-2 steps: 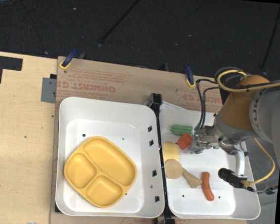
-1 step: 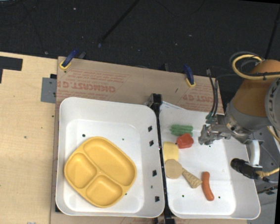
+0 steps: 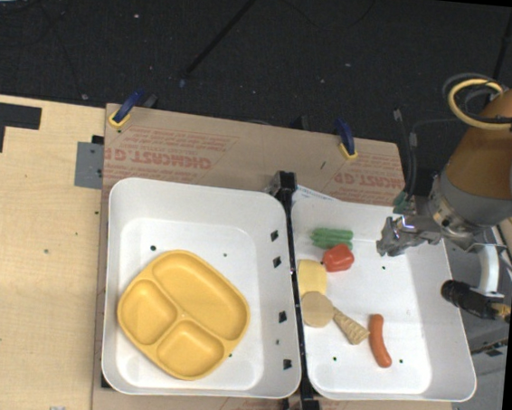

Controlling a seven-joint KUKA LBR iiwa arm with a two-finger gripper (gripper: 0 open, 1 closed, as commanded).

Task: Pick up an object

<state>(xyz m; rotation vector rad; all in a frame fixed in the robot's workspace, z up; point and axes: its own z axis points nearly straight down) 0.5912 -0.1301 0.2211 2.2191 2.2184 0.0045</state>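
Near edge, right bin (image 3: 442, 378): orange sausage (image 3: 381, 340) lying alone on the white floor, apart from the rest. Just left of it, a tan cone (image 3: 349, 325) touches a round tan piece (image 3: 315, 309), which sits against a yellow block (image 3: 311, 275) by the divider. These three are crowded; a grab here may catch two at once or push one under the bin wall.

Further back: red pepper (image 3: 339, 258) just in front of a green piece (image 3: 332, 237), the two touching or nearly so. Same risk of nudging one while closing on the other.

Left bin (image 3: 129, 200) holds a yellow divided tray (image 3: 183, 313).

Far right: gripper (image 3: 396, 237) hangs over the back of the right bin, right of the green piece, with nothing between its fingers that I can see; their spread I cannot tell. Small rounded items may roll or squirt out on closing.
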